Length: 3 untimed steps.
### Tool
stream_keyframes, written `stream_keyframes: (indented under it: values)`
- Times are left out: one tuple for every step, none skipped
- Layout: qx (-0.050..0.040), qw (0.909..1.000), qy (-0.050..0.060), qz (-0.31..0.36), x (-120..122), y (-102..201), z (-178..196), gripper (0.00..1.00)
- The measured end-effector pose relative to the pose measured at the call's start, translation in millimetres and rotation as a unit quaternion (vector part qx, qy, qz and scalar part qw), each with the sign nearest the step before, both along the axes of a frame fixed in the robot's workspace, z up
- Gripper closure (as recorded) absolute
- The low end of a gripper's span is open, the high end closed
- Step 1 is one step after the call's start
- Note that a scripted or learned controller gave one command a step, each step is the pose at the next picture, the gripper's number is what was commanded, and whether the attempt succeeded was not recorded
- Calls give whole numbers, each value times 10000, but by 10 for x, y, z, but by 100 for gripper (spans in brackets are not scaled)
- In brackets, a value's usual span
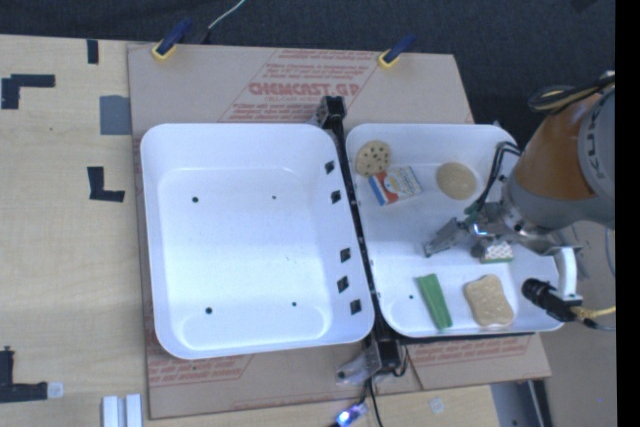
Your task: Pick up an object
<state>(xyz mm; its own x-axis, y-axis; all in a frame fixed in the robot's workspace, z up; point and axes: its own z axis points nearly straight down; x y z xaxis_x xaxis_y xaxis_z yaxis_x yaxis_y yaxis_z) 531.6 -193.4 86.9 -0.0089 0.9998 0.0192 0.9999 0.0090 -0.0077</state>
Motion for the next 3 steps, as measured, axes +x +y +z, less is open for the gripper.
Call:
stream_keyframes:
  values:
    - [-104,9999,-64,-21,725,-119,-9,0]
    - [-105,9999,-67,-18,1401,45,-14,0]
    - [-105,9999,-45,-30,1373,337,-15,0]
